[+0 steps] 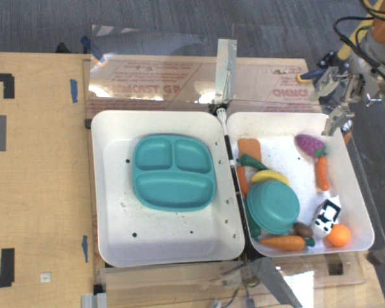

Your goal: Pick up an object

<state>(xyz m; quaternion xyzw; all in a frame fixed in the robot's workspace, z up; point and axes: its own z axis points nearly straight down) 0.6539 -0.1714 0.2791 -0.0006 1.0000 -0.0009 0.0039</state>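
Camera view, right bin (362, 197): purple grapes (310, 144) at far edge, small carrot (322, 173) just beside them, teal bowl (273, 206), orange ball (339, 235), large carrot (284, 242). Left bin (109, 185): teal divided plate (174, 172). Gripper (339, 111) above the right bin's far corner; jaws' state cannot be told. Grapes judged light, slightly soft; grip across the bunch's middle.

Red printing on the clear panel (155, 82) at twelve o'clock behind the left bin, upside down and too blurred to read, more red lettering on its right part (283, 90) behind the right bin, equally illegible, nothing else legible
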